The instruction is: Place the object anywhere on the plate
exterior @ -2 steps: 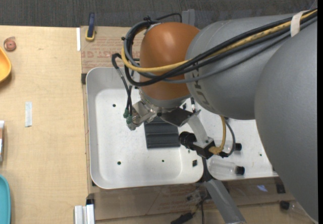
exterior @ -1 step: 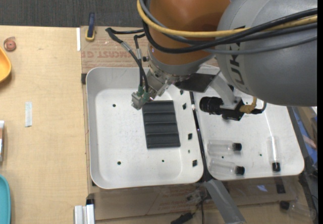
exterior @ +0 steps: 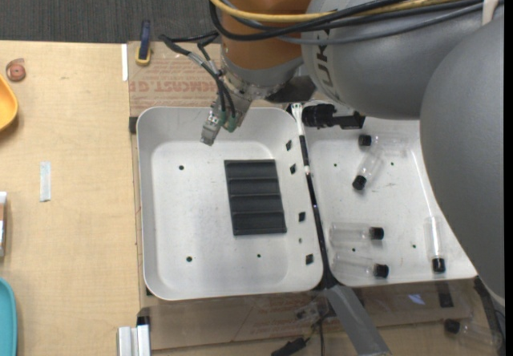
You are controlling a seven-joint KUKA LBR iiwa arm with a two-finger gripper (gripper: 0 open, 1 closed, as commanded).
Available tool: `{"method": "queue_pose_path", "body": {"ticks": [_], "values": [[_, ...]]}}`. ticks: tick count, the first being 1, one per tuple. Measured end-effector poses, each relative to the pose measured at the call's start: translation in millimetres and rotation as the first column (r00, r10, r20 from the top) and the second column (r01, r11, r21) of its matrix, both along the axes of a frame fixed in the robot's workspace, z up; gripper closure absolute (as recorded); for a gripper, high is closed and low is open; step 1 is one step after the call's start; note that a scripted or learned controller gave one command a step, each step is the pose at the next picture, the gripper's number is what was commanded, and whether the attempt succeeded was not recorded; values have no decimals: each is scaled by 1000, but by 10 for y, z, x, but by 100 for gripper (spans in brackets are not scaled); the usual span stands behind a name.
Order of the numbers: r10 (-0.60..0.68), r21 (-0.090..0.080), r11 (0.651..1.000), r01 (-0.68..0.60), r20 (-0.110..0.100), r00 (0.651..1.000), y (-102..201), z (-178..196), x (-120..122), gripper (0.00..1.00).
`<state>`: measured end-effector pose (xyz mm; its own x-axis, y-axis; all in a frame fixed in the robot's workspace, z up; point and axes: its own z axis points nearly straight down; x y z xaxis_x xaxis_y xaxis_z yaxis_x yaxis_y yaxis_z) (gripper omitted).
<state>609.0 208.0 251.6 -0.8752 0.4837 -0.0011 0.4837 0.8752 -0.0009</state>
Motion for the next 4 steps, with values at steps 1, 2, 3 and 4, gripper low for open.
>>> {"method": "queue_pose_path", "body": {"ticks": [1, 2, 3, 4], "values": [[-119, 0, 993, 119, -1, 993, 192, -902, 295, 100], [55, 0, 998, -55, -2, 998, 189, -1605, -220, 100], [-7, 1, 1000, 7, 2, 1000, 194, -724, 301, 100], [42, 0, 999, -42, -1, 999, 197, -703, -384, 100]]}}
